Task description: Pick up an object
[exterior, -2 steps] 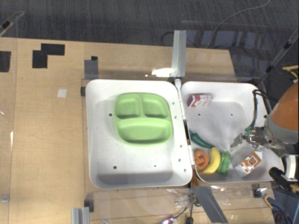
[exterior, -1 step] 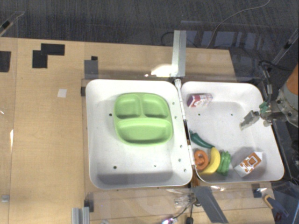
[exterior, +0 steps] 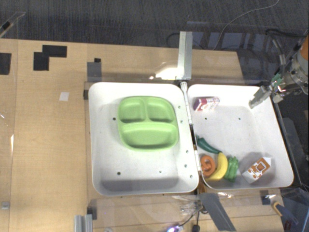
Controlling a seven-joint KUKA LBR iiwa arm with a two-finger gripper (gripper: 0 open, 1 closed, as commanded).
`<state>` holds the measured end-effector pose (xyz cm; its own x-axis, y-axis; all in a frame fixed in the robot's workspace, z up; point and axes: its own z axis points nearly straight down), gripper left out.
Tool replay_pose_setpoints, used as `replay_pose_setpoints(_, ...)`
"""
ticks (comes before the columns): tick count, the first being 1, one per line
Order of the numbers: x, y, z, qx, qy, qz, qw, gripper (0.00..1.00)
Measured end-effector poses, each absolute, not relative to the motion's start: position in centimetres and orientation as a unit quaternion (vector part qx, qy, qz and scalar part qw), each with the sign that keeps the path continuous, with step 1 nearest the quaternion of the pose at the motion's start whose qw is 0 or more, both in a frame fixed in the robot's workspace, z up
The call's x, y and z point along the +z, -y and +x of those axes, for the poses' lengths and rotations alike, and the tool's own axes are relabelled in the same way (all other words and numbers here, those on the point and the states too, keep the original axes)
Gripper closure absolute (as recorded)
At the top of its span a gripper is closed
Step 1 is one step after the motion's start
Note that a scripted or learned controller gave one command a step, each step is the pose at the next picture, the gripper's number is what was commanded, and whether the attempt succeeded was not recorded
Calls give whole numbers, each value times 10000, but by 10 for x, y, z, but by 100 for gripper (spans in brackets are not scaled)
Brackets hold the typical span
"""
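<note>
Camera view shows your end effector [exterior: 260, 96] at the right bin's [exterior: 241, 124] far-right edge — I cannot tell its opening, nothing visibly held. The banana [exterior: 220, 166] sits wedged among toys at the near edge — crowding could spoil your grasp.

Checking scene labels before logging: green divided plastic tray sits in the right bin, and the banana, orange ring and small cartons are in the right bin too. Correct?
Not quite. The camera view shows the green divided plastic tray in the left white bin, not the right one. The rest holds: the yellow banana, orange ring and small cartons lie in the right white bin.
</note>
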<state>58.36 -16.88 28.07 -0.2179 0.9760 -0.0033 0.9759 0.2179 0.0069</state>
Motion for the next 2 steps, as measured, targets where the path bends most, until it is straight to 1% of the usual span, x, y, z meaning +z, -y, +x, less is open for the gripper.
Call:
replay_pose_setpoints(1, 236, 119, 509, 11, -8031, 5958, 19, 0)
replay_pose_setpoints(2, 175, 94, 488, 13, -8334, 5527, 20, 0)
